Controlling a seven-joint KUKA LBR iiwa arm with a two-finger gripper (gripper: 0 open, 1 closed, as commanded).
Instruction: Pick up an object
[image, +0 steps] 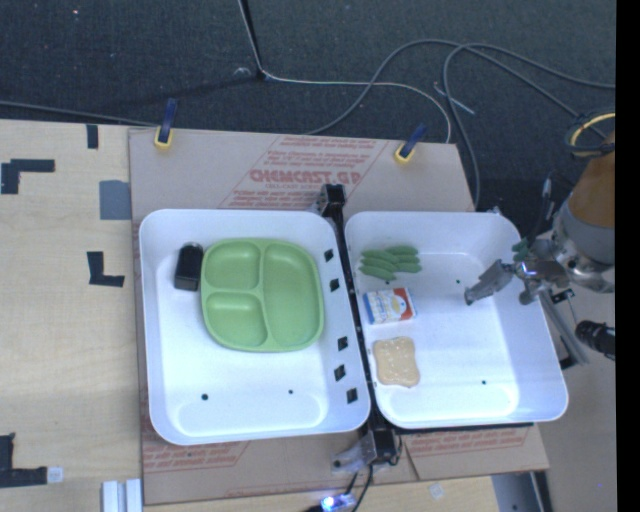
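While nothing is gripped, left bin holds black block, green tray. Right bin: green pods, carton, tan slice along left wall. Gripper right of carton, well apart; finger spread: cannot tell.

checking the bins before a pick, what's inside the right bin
In the right bin: green beans, a small carton and a tan slice of bread, all near its left wall. The tool hangs over its right side.
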